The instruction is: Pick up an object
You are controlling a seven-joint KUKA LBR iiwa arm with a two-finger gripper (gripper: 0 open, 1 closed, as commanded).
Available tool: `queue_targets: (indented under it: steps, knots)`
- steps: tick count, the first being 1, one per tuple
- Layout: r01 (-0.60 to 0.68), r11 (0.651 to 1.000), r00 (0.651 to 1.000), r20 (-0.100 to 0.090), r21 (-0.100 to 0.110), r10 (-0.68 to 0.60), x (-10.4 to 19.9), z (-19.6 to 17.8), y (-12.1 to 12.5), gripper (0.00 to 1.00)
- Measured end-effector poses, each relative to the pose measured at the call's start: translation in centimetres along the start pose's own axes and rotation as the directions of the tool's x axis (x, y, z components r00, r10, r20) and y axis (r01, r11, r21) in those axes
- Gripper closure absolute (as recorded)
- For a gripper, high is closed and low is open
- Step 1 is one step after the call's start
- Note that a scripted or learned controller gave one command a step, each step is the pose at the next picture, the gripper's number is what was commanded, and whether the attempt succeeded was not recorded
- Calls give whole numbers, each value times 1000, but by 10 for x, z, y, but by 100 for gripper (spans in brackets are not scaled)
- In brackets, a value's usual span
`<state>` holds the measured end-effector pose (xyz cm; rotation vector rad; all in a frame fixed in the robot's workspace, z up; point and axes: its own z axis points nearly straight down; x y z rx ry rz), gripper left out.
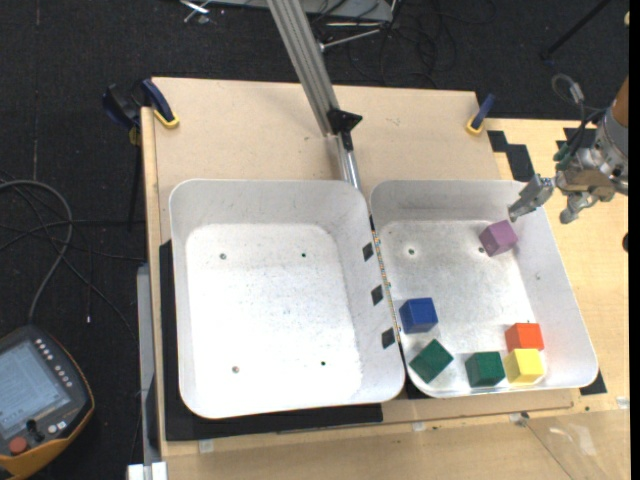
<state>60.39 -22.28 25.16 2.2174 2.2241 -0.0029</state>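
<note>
End effector (549,201) is seen at right edge of frame, above upper-right rim of the right bin (570,298); fingers are spread apart, nothing held. Purple block (498,236) is noted just below-left of it, inside bin. Other blocks are grouped lower right.

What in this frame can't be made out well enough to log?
- Arm: cut off by the camera view's right edge, wrist alone visible.
- Gripper: small and slightly blurred; whether it is open or shut is unclear.
- Purple block: sits just below the nearest fingertip; contact or a gap cannot be told.
- Yellow block and orange block: pressed together near the right bin's rim, lower faces hidden.
</note>
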Motion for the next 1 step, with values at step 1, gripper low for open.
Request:
queue_targets:
  steps: [1]
  knots:
    - [-4, 1000, 1000, -4, 7, 4, -1, 135, -23, 0]
